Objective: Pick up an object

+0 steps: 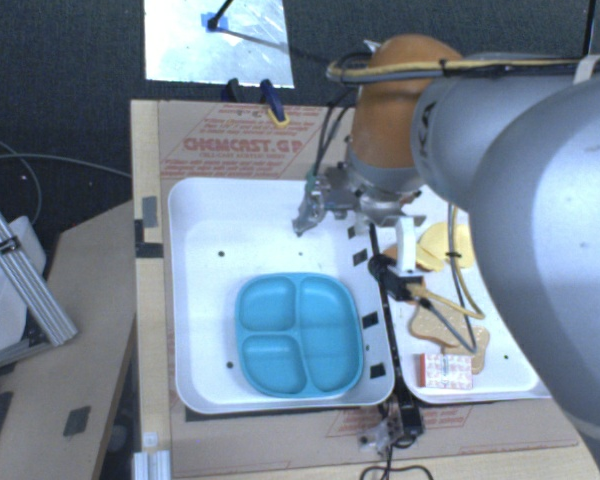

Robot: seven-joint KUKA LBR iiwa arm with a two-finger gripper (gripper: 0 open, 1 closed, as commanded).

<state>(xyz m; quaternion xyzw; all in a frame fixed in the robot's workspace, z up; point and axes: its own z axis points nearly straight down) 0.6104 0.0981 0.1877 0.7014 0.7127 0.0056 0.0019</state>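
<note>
A blue divided plate (300,334) lies flat in the left bin (205,268), toward its front. In the right bin (510,378) I see a yellow object (442,245), a tan flat object (450,328) and a small red and white box (447,371). My gripper (310,213) hangs over the back part of the left bin, above bare white floor, a little behind the plate's far edge. Nothing shows in its grasp. The orange band (390,118) and grey arm cover much of the right bin.
A black divider with cable (385,308) runs between the two bins. Cardboard (240,143) lies behind the bins, with a shiny sheet (218,28) beyond it. A metal frame (20,278) stands at the left of the bench.
</note>
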